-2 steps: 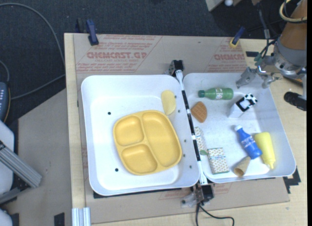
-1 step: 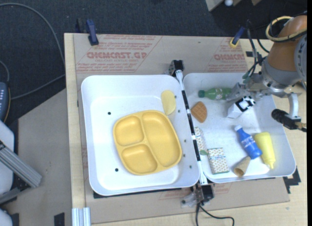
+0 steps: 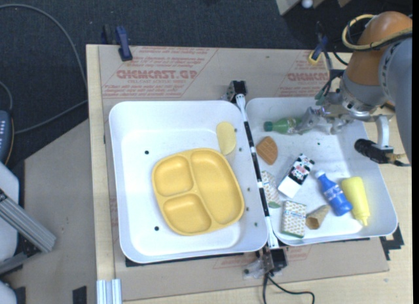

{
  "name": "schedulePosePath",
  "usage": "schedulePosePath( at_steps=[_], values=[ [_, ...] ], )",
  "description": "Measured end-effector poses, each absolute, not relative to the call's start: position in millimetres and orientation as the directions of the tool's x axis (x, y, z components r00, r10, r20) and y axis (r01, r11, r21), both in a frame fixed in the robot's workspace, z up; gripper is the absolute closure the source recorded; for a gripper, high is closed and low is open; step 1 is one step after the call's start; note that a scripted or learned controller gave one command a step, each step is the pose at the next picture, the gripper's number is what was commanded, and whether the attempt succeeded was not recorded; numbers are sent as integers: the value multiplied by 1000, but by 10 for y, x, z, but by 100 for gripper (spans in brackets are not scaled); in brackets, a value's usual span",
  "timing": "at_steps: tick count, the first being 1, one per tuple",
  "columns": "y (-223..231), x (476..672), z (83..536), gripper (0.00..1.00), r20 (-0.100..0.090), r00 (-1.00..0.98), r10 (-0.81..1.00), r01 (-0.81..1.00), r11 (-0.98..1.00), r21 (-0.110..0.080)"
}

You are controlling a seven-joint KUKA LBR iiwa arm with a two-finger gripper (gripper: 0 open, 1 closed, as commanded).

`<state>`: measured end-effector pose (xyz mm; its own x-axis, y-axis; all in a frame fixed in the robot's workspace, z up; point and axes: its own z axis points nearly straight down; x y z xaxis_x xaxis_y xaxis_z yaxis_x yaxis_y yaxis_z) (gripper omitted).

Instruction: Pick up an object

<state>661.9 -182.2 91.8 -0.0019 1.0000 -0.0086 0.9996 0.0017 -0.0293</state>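
My gripper hangs over the far end of the right bin, under the arm's grey wrist and orange band. A small green bottle lies just to its left. Nearer the front lie a brown cookie, a black-and-white box, a blue bottle, a yellow mustard bottle, a small cone and a printed packet. I see nothing held in the gripper.
The left bin holds a yellow divided tray and a pale yellow piece near the shared wall. Another packet leans against the right bin's left wall. A black part of the arm overhangs the right rim.
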Motion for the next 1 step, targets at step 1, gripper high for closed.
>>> schedulePosePath(
  at_steps=[1],
  values=[
    [-1201,5742,856,0,1,0,1000,1000,0,-2]
  ],
)
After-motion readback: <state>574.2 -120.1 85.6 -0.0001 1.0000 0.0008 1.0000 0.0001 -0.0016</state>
